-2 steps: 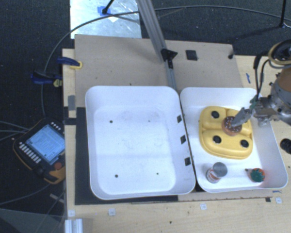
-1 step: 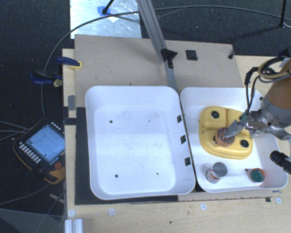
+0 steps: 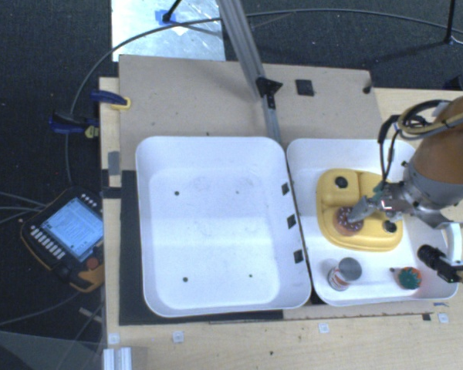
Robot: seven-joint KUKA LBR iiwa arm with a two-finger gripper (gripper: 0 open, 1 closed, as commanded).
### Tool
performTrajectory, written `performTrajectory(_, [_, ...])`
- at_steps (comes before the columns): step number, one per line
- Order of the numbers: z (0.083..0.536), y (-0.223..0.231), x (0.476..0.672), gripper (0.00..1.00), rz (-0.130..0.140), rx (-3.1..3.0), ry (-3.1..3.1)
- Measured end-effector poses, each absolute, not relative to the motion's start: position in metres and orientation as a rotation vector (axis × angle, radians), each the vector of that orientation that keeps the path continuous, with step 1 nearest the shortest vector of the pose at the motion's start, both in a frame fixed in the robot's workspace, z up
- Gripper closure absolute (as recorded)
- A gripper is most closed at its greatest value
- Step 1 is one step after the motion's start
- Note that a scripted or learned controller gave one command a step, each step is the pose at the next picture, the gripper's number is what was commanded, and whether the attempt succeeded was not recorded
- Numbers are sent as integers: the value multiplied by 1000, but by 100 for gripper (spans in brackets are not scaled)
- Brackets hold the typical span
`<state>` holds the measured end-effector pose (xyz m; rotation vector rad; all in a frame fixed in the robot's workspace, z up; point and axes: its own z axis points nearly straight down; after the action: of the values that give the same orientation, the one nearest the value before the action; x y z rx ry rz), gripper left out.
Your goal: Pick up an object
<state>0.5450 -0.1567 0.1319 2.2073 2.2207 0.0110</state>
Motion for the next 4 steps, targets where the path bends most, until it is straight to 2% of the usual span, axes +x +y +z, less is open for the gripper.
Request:
performTrajectory(1, [141,-156,545,100,15,2211,2223])
performTrajectory(2, [185,-159,548,100,5,2212,2223])
performTrajectory(3, [249,-158,545,100,7,2211,2222])
performTrajectory(4, [253,-158,546,100,3,2215,2225])
